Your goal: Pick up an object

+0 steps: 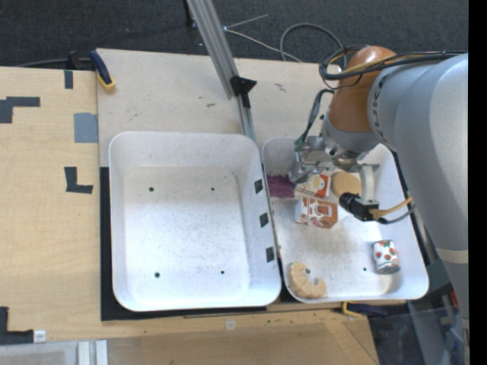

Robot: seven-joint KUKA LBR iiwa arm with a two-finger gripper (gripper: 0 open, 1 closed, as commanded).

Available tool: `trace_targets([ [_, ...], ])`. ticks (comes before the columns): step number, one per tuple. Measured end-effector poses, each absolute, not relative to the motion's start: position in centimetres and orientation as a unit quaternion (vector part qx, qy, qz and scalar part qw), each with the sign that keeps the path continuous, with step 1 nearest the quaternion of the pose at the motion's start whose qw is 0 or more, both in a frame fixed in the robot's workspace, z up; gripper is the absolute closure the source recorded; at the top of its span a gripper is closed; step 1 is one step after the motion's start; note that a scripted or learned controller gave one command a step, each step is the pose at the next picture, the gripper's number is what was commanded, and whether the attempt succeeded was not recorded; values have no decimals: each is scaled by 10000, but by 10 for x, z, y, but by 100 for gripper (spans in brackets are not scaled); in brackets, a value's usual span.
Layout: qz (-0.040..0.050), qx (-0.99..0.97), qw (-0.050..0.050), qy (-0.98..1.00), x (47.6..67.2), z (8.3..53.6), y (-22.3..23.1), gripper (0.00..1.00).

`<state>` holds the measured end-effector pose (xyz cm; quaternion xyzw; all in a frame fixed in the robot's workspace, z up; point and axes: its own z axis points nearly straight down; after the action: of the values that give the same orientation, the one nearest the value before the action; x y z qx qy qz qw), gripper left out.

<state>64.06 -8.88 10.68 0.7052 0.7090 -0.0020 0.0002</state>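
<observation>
Your gripper (pixel 310 175) is down in the right bin (pixel 411 280), right over a red and white carton (pixel 316 207) near the bin's upper left. You cannot tell its state, since the wrist hides it. A purple item (pixel 278 186) lies just left; a small can (pixel 386 256) and a pastry (pixel 307 281) sit nearer the front. The left bin (pixel 183 219) is beside it.

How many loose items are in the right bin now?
5: a purple item by the left wall, a carton mid-bin, a yellow piece beside it, a pastry front-left, a can front-right. The arm may hide more.
</observation>
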Motion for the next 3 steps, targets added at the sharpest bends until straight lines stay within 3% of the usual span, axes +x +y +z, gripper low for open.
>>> trace_targets([
  [3,-9,7062,-6,7080,640,218,-99,100],
])
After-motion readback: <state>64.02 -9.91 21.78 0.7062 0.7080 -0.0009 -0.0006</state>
